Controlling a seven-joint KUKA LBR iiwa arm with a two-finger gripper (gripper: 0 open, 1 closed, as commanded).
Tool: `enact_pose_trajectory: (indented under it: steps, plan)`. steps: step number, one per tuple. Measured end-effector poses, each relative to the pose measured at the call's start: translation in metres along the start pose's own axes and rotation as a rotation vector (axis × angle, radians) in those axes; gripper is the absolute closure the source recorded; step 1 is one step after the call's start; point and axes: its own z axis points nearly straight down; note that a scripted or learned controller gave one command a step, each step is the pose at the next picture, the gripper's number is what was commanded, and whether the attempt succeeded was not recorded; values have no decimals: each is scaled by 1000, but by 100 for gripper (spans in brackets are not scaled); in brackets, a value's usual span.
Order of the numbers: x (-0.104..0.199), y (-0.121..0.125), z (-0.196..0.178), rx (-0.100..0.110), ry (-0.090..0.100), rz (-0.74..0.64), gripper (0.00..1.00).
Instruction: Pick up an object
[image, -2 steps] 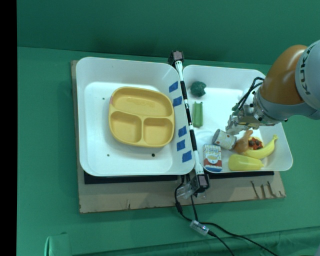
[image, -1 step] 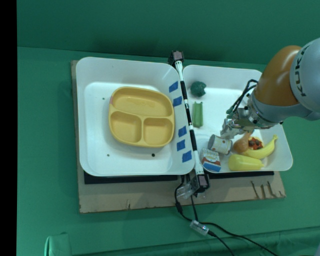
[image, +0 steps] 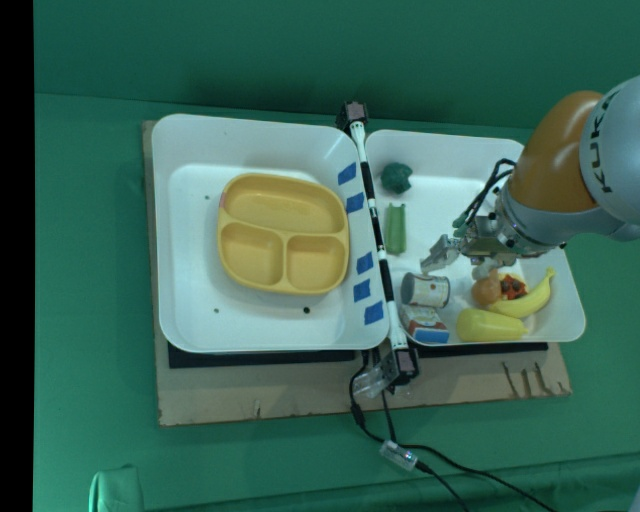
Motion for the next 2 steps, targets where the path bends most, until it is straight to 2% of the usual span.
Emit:
enact_pose_trajectory:
  steps: [1, 2]
  plan:
    - [-6, -32, 17, -23, -3, -2, 0]
    - [-10, -30, 3, -34, -9, 8, 100]
